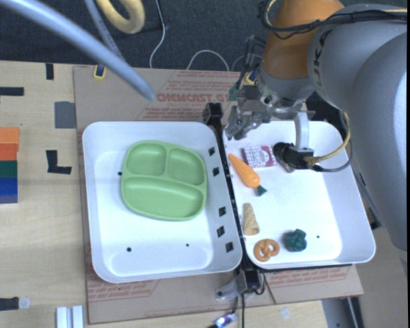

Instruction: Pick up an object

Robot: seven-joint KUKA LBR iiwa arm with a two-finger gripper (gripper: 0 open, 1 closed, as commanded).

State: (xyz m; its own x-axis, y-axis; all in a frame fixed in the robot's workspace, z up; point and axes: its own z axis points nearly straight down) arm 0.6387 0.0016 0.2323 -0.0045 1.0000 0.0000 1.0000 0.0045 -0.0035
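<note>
gripper state: my gripper [240, 130] hangs over the far-left corner of the right bin [328, 203]; can't tell its state from this angle.
nearest target: carrot [245, 171], lying just below me on the bin floor, close to the divider between the bins.
handling: looks like a light, stiff, smooth plastic toy; tapered, so likely to squirt out if pinched near the tip. I'd grip across the thick orange middle.
alternates: pink packet [257, 156] just beside the carrot, flat, hard to get under. Cone [250, 218], pretzel [265, 249], green lump [296, 240] sit further toward the near rim, well apart from me.
edges: divider wall is tight on the carrot's left; finger room there is poor.
open room: bare floor to the carrot's right; cable [321, 162] loops there.
left bin: green plate [165, 181], not in my way.
</note>
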